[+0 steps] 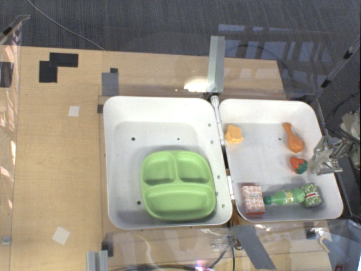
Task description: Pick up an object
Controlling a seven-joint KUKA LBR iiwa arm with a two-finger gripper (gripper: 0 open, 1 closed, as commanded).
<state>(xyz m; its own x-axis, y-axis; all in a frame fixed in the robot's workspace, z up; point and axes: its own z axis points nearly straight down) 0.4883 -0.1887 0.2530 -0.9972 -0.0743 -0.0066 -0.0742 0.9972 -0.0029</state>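
The tool [326, 161] hangs just right of the strawberry [298, 164], whether apart or together I cannot tell; descending there, it probably strikes the bin [333, 151] wall.

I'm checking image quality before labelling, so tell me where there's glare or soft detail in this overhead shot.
Camera view: a bright glare spot sits on the bench just above the left bin; pale reflections streak the left edge and bottom; the green tray casts a soft shadow at its lower left; the gripper at the right bin's edge looks blurry and indistinct.
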